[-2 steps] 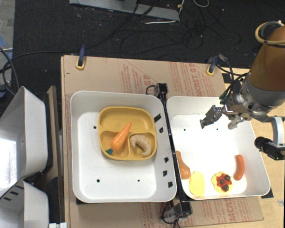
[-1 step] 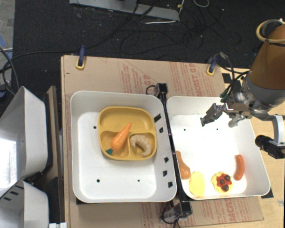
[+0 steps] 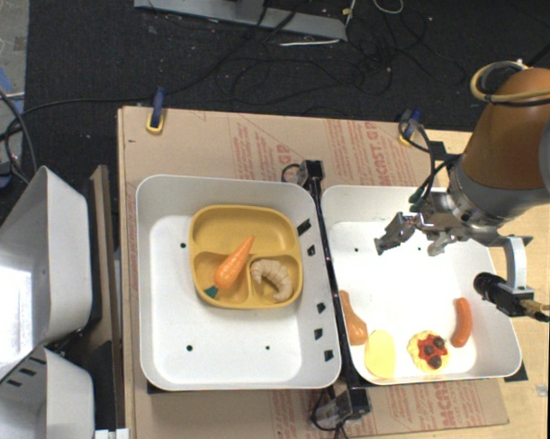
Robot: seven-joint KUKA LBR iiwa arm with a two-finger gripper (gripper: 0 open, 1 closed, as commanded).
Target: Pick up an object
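Camera view showed me the tool (image 3: 416,233) spread open, gripping nothing, above the right bin (image 3: 500,361); a carrot (image 3: 234,262) and shrimp (image 3: 274,277) lay in the yellow tray (image 3: 243,217).

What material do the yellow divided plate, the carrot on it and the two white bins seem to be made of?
Yellow divided plate: likely moulded plastic, matte; uniform colour, rounded raised dividers.
Carrot: probably toy plastic or rubber; a flat, even orange with a slight sheen.
White bins: apparently thin formed plastic, smooth and semi-gloss; rounded corners and soft reflections, though painted metal cannot be excluded.
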